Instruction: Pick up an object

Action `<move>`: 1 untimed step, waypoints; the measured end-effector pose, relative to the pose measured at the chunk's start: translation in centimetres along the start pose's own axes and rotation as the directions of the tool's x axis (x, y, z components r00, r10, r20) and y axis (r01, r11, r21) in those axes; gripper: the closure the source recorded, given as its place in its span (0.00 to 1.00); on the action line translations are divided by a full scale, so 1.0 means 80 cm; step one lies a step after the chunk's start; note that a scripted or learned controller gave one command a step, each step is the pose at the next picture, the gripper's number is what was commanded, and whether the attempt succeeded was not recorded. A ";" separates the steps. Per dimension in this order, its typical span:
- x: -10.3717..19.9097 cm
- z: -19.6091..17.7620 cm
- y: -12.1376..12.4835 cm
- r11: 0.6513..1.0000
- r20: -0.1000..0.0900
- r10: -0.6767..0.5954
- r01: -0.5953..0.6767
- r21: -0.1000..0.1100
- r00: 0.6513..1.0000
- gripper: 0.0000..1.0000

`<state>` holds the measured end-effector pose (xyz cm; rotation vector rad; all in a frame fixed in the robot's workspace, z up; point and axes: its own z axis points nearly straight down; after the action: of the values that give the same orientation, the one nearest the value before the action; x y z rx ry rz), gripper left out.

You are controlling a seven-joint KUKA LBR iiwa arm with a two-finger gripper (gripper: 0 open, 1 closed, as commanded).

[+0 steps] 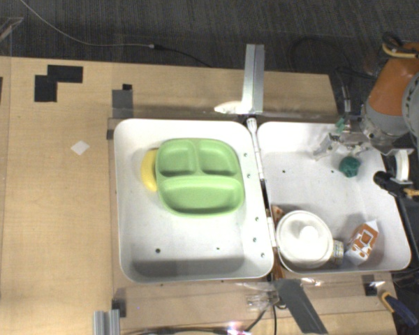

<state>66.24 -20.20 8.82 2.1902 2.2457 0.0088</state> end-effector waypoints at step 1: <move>0.004 0.000 0.013 0.982 -0.005 0.188 -0.188 0.003 0.982 0.00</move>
<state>67.24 -19.87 8.85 2.3970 2.0334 0.0118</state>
